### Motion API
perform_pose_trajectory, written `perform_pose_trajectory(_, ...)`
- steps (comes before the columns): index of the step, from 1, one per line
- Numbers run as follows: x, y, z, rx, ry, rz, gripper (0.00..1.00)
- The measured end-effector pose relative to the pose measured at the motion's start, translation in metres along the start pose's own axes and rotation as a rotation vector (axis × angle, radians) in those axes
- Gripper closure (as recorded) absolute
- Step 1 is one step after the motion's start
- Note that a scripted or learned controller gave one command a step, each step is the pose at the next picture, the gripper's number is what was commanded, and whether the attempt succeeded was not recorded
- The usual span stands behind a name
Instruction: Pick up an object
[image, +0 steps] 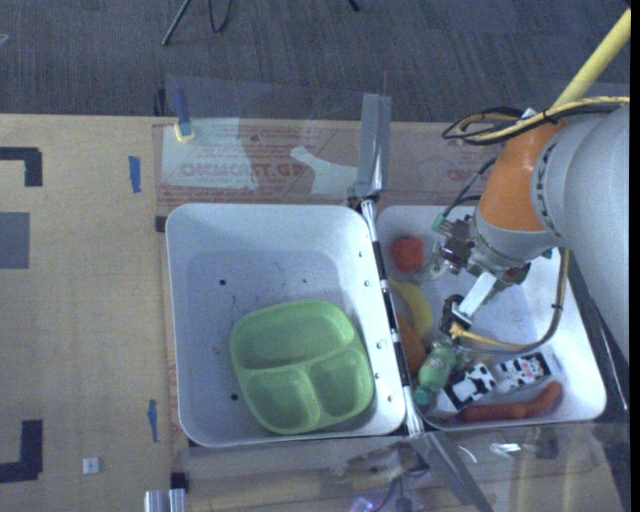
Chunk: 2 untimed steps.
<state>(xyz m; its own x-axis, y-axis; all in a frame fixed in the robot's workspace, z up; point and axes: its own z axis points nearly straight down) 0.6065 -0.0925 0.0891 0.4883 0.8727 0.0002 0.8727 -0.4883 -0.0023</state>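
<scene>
My gripper (449, 246) hangs over the back part of the right bin (580, 385), just right of a red round fruit (406, 252). A yellow banana (415, 303) lies along the bin's left wall, with an orange carrot-like piece (408, 345) beside it. Nearer the front are a small green bottle (434, 368), a black-and-white cow-patterned toy (497, 379) and a reddish sausage (511, 404). Nothing shows between the gripper's tips.
The left bin (200, 250) holds a green divided plate (301, 365) in its front right part. A grey upright post (372, 145) stands behind the wall between the bins. The arm's thick grey body covers the right bin's far right side.
</scene>
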Motion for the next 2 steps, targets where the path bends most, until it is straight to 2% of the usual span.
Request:
perform_pose_trajectory(1, -0.0011, 0.0007, -0.0097, 0.000, 0.001, 0.005, 1.00)
perform_pose_trajectory(2, -0.0011, 0.0007, -0.0097, 0.000, 0.001, 0.005, 0.00)
